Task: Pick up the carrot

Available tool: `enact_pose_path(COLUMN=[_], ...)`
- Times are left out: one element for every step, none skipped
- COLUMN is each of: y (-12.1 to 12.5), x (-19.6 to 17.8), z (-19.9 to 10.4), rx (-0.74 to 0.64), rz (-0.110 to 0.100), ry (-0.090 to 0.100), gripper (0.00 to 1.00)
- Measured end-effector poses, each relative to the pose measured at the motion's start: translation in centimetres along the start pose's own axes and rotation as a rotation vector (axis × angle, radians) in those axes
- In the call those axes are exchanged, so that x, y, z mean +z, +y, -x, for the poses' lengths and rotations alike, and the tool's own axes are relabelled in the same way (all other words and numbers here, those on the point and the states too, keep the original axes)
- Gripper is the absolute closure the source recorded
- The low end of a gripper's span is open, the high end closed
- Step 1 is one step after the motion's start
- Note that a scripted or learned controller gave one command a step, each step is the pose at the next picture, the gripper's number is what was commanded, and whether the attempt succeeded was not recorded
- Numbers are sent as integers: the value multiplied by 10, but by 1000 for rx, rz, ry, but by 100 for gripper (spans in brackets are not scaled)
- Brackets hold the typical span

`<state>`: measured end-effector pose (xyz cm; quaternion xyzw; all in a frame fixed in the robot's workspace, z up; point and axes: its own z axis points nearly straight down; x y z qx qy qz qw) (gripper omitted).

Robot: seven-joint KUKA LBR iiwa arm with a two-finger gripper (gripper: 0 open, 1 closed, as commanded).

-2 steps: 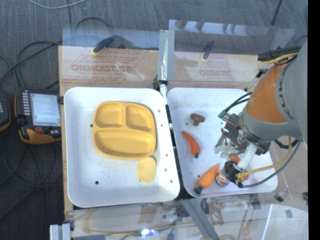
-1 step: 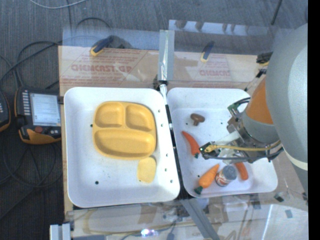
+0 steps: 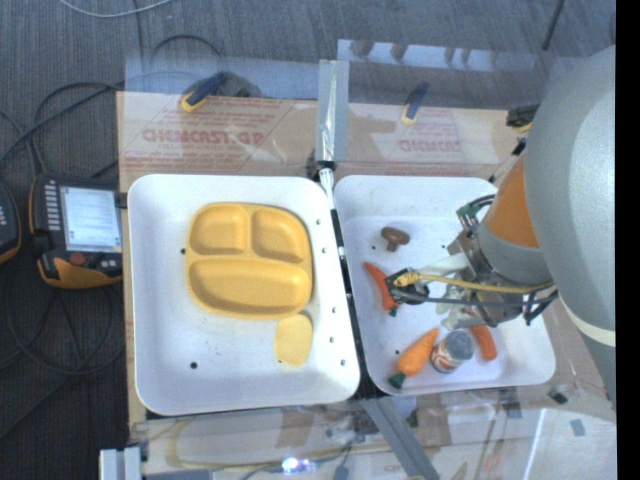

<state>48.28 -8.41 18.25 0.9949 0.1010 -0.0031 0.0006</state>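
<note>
An orange carrot [image 3: 418, 351] with a green stem end lies slanted near the front of the right bin [image 3: 520, 373]. My gripper [image 3: 463, 318] hangs over that bin's right half, a little above and to the right of the carrot, just over a small round can [image 3: 456, 351] that lies next to the carrot's thick end. The wrist hides much of the gripper. Nothing shows as held.
A slim red-orange vegetable [image 3: 379, 283] lies by the bin's left wall, a brown lump [image 3: 395, 236] behind it, and a short orange piece [image 3: 485, 342] right of the can. The left bin [image 3: 160, 368] holds a yellow divided tray [image 3: 248, 258] and a yellow slab [image 3: 293, 339].
</note>
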Motion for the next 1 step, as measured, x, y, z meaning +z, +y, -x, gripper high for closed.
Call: enact_pose_path(y=[-14], x=[0], z=[-3], rx=[-342], rz=[0], ry=[1], gripper=[100])
